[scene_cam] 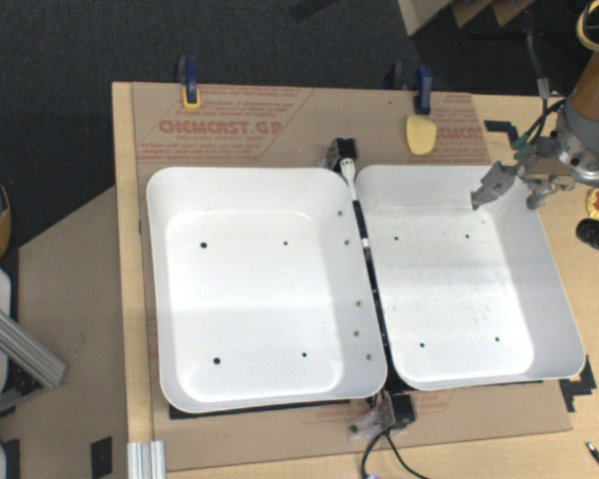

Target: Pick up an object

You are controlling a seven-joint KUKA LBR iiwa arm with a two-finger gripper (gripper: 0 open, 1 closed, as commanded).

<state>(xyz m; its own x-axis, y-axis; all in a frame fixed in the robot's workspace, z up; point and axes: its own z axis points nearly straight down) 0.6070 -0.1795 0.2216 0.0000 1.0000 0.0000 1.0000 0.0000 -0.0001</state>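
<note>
**Arm at the right bin's far corner, fingers spread**

The brown board (280, 118) under the bins carries red print, reversed and upside down from this camera; the largest line reads roughly "CHEMCAST GP", with smaller lines above and below it too fine to read. A like patch of red print sits near the board's far right, partly under a yellow pad (420, 134).

Two white bins lie side by side on the board. The left bin (255, 287) and the right bin (459, 287) meet along a dark strip (364, 257) running between them, with a black fitting (341, 152) at its far end and a black connector with a cable (389, 417) at the near end. Small dark dots mark each bin floor. No loose object for picking can be made out in either bin.

The gripper (507, 189) hangs over the far right corner of the right bin, below the grey arm (589, 128) entering from the right. Its two grey fingers (486, 190) splay apart, with nothing between them.

Two blue clamps (189, 80) (422, 86) pin the board's far edge. A metal rail (20, 342) lies at the left, off the board. Dark carpet (100, 18) lies beyond.
</note>
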